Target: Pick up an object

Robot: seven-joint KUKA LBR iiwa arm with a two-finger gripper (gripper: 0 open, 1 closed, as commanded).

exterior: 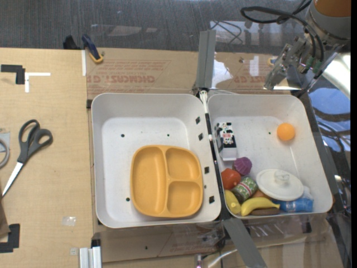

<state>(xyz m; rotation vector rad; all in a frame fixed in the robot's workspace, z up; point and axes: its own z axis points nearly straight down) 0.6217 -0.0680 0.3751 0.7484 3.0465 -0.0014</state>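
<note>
The tabletop (39,205) is pale wood with a sheet of cardboard under the two white bins. The left bin (106,149) holds a yellow divided plate (166,181) with three compartments, lying flat toward its near right. The right bin (312,149) carries the loose objects, mostly crowded in its near half.

At the far right the grey arm (333,4) with its orange band reaches in, and the end effector (293,63) hangs above the far rim of the right bin, apart from everything in it — whether it is clenched or released I cannot tell, and nothing shows in its grasp.

In the right bin, a white round lid (279,184) sits near the near right corner, with a blue-capped clear bottle (295,206) lying just beside its near edge. A yellow banana (252,206) lies along the near wall, touching a small green-labelled can (245,188). A red tomato-like piece (230,177) is just left of the can, and a purple piece (242,165) lies just beyond it. A small black-and-white carton (226,139) lies along the left wall. An orange ball (285,132) rests alone toward the far right, well apart from the cluster.

On the bare tabletop at left lie grey-handled scissors (25,149).
</note>
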